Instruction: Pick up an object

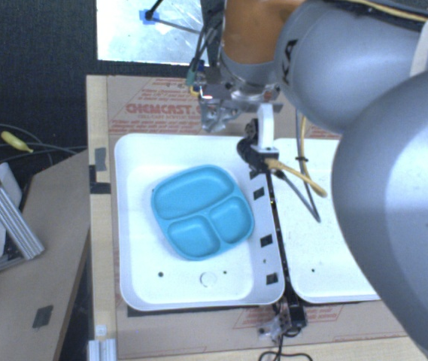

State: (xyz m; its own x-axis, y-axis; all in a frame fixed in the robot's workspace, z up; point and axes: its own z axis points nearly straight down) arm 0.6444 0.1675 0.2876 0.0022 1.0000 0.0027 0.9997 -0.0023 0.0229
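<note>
Cardboard covers the desk under two white bins. Fingers (215,119), state unclear, hover beyond the blue tray (202,210); they should descend onto its rim squarely.

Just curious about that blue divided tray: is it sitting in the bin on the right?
No, the blue tray lies in the left bin, tilted at an angle.

One fixed camera looks down at a slant on the left white bin (135,201). The grey arm (379,126) looms close beside it, right.
</note>
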